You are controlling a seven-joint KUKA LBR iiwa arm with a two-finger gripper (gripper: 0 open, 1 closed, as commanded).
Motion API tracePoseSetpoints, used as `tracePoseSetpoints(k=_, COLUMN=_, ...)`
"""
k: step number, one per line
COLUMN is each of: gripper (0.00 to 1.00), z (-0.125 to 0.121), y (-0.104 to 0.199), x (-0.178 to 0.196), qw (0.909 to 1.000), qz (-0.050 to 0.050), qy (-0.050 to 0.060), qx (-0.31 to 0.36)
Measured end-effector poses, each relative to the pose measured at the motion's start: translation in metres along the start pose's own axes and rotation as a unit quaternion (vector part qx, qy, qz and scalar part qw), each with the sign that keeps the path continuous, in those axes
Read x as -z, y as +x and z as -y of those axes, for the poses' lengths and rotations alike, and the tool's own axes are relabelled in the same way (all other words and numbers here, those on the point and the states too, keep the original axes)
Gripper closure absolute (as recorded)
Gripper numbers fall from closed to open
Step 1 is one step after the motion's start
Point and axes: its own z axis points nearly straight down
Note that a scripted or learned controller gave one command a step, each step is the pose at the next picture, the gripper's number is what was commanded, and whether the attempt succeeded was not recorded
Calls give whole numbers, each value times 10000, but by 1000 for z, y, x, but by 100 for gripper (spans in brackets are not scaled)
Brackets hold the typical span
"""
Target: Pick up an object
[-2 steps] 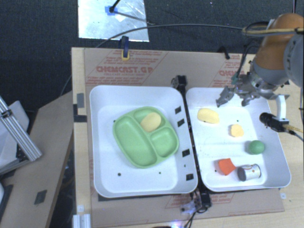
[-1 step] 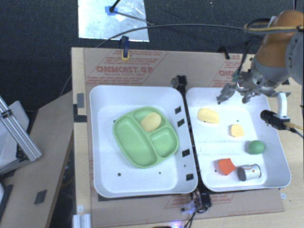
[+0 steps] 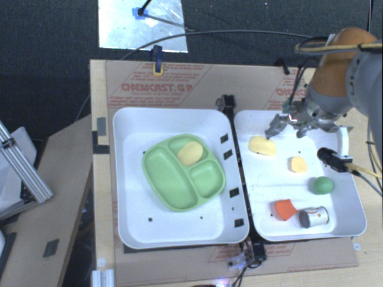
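Gripper (image 3: pixel 289 126) open above right bin (image 3: pixel 359 220), yellow piece (image 3: pixel 262 146) just below, green tray (image 3: pixel 179 181) in left bin (image 3: pixel 128 160)

Red print reading "CHEMCAST GP" noted on the brown protective sheet (image 3: pixel 157 87) covering the tabletop; further lettering near the right corner illegible.

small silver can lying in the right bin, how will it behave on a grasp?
The small silver metal can lies on its side, so a push would probably roll it. Its smooth, shiny wall may slip in the claw. The orange block close beside it could crowd the fingers.
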Motion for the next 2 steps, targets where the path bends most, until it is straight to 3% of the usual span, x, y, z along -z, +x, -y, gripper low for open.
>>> tracePoseSetpoints(k=1, gripper=0, z=3, y=-8, x=-58, qw=10000, qz=2, qy=3, qx=-23)
tracePoseSetpoints(k=2, gripper=0, z=0, y=-8, x=-61, qw=10000, qz=0, qy=-40, qx=-24)
